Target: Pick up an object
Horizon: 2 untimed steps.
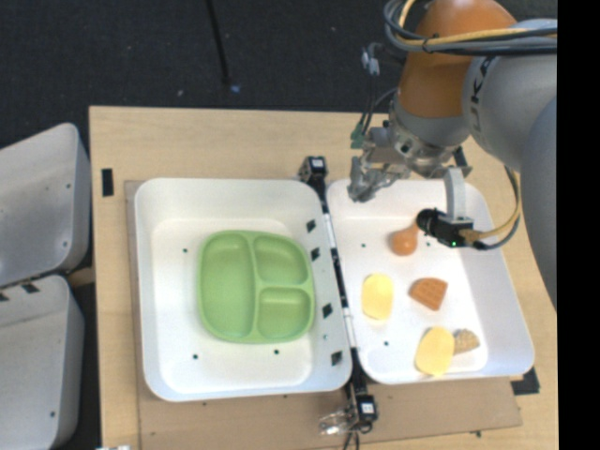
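Observation:
My gripper (362, 187) hangs over the far left corner of the right bin (497, 331), with nothing visible between its fingers. In that bin lie a small orange round piece (404, 241), a pale yellow piece (378, 296), an orange-brown wedge (428, 293), a second yellow piece (435, 350) and a small tan lump (465, 341) touching it. The orange round piece sits to the right of the gripper and nearer the camera.
The left bin (159, 345) holds a green divided tray (255, 285). A ridge with black clips (330, 270) divides the two bins. The grey arm with its orange band (459, 36) reaches in from the upper right. White objects (37, 251) stand beside the bench at left.

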### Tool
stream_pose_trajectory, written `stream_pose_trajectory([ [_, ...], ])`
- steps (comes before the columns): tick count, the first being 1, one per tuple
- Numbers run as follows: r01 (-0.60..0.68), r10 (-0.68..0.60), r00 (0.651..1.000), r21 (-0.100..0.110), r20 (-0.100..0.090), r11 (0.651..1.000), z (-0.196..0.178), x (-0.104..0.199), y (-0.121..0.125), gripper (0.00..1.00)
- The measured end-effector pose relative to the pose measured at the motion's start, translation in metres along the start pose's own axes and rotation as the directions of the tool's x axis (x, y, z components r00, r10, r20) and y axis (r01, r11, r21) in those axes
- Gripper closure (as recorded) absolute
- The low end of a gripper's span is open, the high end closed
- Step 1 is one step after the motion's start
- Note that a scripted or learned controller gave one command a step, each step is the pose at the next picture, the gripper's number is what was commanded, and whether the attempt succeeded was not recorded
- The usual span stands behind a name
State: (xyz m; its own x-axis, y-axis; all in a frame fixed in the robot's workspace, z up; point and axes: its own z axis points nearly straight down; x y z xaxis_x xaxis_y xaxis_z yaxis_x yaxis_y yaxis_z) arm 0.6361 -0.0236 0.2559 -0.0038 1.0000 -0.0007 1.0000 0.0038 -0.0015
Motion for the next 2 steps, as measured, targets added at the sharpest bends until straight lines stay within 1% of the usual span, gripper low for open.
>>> stream_pose_trajectory([
  [1, 0.002, -0.002, 1.000, 0.000, -0.001, 1.000, -0.001, 0.042, -0.022, 1.00],
  [2, 0.001, -0.001, 1.000, 0.001, 0.000, 1.000, 0.008, 0.084, -0.043, 1.00],
])
